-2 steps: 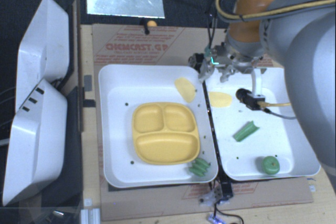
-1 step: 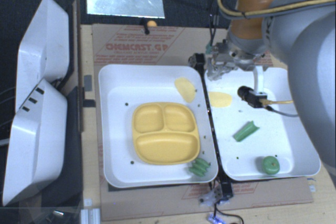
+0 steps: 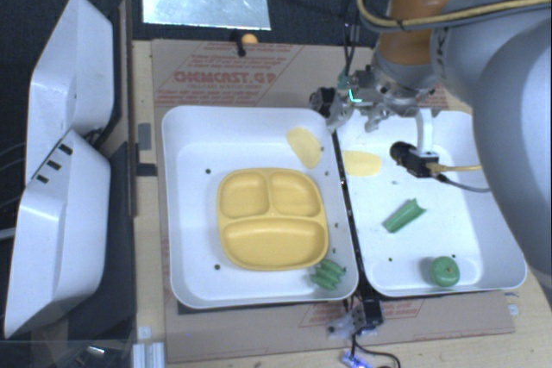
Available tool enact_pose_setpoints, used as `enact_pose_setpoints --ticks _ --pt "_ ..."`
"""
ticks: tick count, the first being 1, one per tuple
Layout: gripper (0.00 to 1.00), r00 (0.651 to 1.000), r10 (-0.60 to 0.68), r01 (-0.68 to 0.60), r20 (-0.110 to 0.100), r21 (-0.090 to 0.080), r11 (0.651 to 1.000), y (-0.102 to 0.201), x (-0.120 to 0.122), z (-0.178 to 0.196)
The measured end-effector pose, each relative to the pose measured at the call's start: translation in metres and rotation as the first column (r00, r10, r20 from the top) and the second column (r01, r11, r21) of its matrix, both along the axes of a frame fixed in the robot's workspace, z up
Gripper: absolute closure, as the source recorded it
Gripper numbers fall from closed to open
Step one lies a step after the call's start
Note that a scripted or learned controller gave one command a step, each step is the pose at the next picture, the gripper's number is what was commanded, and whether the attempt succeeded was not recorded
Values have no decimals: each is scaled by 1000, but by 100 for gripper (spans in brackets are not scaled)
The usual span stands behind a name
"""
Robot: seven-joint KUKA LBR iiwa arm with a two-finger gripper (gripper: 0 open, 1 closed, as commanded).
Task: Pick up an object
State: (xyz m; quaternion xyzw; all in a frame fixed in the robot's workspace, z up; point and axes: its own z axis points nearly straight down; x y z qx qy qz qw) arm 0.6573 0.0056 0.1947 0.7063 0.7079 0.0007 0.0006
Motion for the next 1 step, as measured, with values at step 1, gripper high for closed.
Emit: enact_pose_setpoints --ticks 1 --pt "0 1000 0 0 9 2 1000 18 -28 108"
